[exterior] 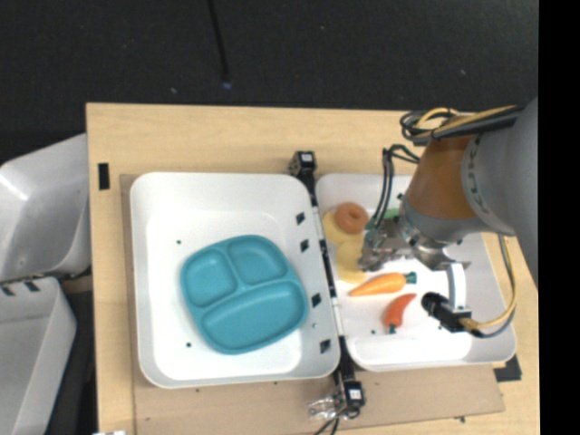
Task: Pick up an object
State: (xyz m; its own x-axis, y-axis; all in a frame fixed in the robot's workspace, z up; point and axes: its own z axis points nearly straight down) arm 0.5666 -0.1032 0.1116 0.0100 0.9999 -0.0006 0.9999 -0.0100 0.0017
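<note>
- Gripper (373,250) is down in the right bin (471,352) by the yellow piece (344,247), probably lining up a grab.
- Honestly can't tell its grip state.
- Carrot (377,285) and 1 red pepper (397,310) lie loose nearby.

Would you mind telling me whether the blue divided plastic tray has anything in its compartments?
Empty: the blue divided plastic tray in the left white bin shows only bare blue in all three compartments.
</note>
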